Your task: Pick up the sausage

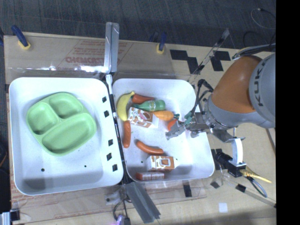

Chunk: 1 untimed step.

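Arm [243, 97] reaching in from right, gripper [174, 129] low, wrist bent.

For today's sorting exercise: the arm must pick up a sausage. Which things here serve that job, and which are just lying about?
Job:
sausage
second sausage
hand
right bin

Lying about:
banana
green bottle
carrot
two small cartons
green divided plate

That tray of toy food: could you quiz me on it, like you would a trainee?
1. True or false: the green divided plate lies in the same bin as the banana.
2. Which lies nearer the pincer? A) the carrot B) the sausage C) the banana
3. Fill in: the arm reaches in from the view's ____.

Key: 1 false; 2 A; 3 right.
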Available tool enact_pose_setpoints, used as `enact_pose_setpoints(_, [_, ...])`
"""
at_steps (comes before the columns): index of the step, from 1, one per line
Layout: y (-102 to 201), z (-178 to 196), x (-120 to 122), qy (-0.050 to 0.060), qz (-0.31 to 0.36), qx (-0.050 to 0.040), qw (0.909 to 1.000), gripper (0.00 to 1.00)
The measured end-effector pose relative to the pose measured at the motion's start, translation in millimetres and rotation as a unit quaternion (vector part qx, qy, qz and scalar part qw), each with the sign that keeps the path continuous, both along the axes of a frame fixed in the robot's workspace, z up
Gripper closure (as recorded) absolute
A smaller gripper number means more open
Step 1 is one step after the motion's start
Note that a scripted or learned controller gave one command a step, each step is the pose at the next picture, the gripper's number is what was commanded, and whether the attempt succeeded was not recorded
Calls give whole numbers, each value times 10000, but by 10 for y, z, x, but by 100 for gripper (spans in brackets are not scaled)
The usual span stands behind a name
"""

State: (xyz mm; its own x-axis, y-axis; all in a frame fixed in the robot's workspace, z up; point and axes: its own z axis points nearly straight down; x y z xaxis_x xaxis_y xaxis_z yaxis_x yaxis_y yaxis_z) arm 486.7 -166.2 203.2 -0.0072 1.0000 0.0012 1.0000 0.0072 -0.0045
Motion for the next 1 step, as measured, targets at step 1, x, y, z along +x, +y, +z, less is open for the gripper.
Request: enact_pose_setpoints(1, [706, -790, -108, 1, 548, 1, 9985, 0])
